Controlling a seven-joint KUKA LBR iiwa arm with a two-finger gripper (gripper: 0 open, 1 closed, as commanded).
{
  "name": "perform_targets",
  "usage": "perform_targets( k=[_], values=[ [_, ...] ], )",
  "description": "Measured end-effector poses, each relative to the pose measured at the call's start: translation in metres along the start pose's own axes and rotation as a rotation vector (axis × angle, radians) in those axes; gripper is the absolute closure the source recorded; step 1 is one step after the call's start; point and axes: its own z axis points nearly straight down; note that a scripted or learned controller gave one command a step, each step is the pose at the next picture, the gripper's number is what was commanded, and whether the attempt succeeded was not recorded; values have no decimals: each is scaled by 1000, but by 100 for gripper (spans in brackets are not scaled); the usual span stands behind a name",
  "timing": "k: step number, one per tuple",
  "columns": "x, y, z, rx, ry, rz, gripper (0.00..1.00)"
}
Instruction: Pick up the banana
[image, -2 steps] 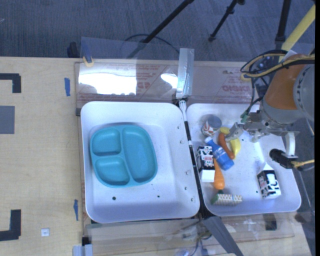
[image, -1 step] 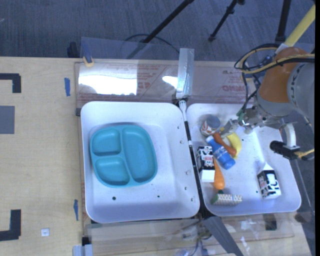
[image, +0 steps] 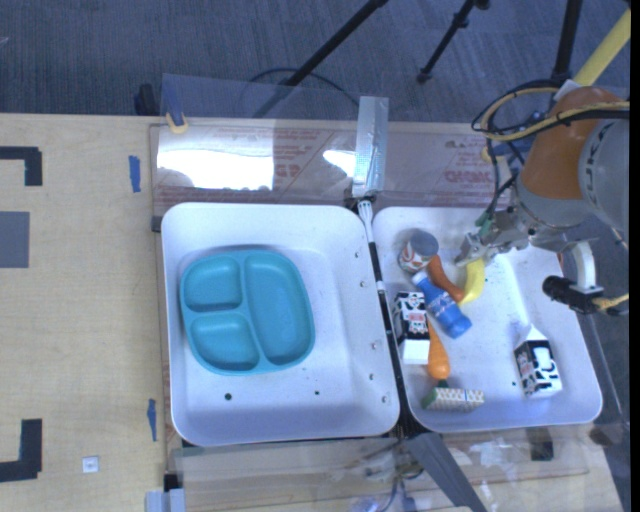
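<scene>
Camera view: two shallow white bins sit side by side on the pale wooden surface (image: 80, 330). The left white bin (image: 200, 400) carries a teal plastic divided plate (image: 247, 310) with three compartments. The right white bin (image: 570, 350) carries the clutter.

The yellow curved banana (image: 472, 279) lies in the upper middle of the right bin. Its long axis runs at a slant, upper end toward the far right, lower end toward the near left, where it meets an orange carrot-shaped toy (image: 447, 279). A blue plastic bottle (image: 444, 306) lies just beside and partly under that end. A small grey round can (image: 418, 247) sits to the banana's left, near the bin's far corner.

The grey arm with the orange band (image: 560, 165) reaches in from the right. The gripper (image: 487, 243) hangs just above the banana's upper end, touching it or nearly so; which, I cannot tell. Whether the gripper is released or clenched cannot be told at this angle either.

Judgement: the banana lies directly below and slightly to the near left of the gripper, so the coming move is a short descent onto its upper end. Closing across the long axis looks best. The carrot and bottle crowd the lower end.

Also in the right bin: two small black-and-white cartons, one (image: 412, 318) by the divider, one (image: 537, 367) near the right wall.
</scene>
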Motion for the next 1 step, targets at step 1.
perform_targets(
  k=[1],
  values=[
    [49,15,-103,7,2,133,100]
  ],
)
